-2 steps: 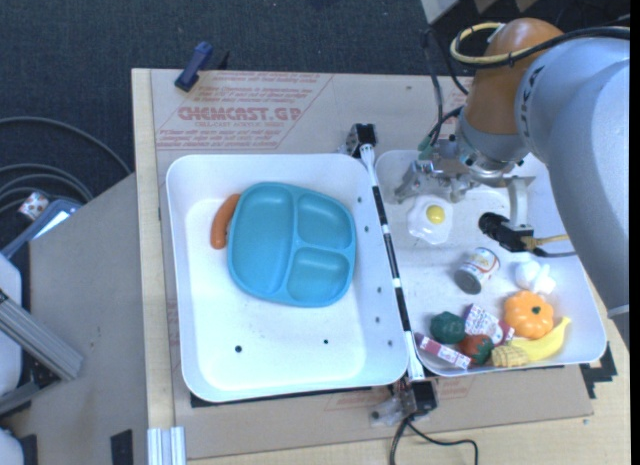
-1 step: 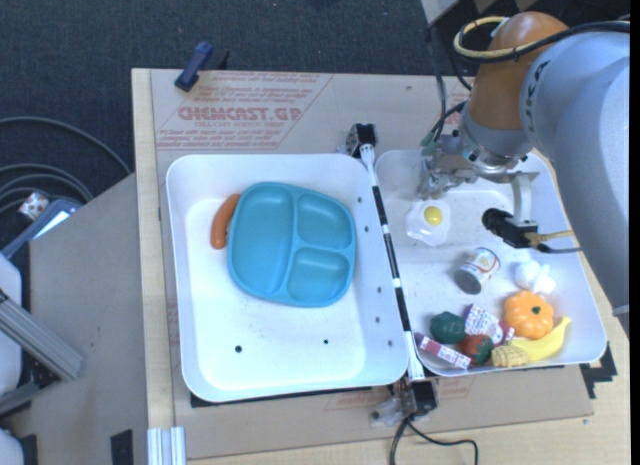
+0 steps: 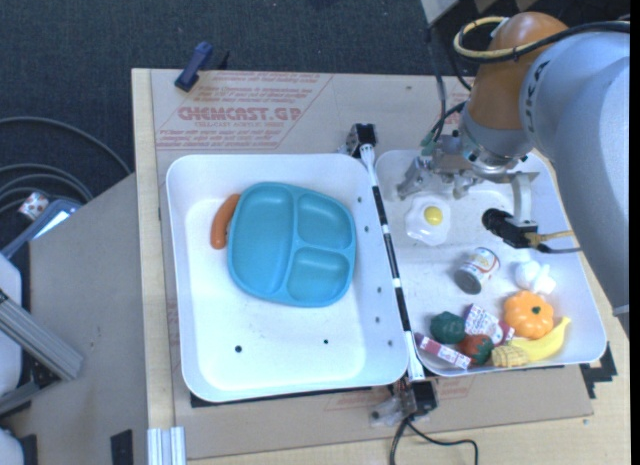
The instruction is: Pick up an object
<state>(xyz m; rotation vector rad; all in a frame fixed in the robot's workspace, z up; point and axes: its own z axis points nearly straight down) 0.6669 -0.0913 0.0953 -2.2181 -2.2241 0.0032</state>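
Right now, from the fixed camera above the bench, my pincer (image 3: 436,178) hangs low at about twelve o'clock in the right bin (image 3: 580,305), and I cannot tell how it is set or whether it has anything. Just beneath it, toward six o'clock, lies the fried egg (image 3: 429,219), my likeliest target: a flat white patch with a round yellow yolk at its middle, lying apart from the other things. Being so thin, I judge it wants a straight drop centred on the yolk, reaching down to the bin floor, then a slow lift. Toward four o'clock of the egg sits a small can (image 3: 476,268) on its side; a pumpkin (image 3: 528,314) and banana (image 3: 545,343) crowd the five o'clock corner. In the left bin (image 3: 195,283) a blue tray (image 3: 292,244) rests over a carrot (image 3: 221,220) at its nine o'clock edge.
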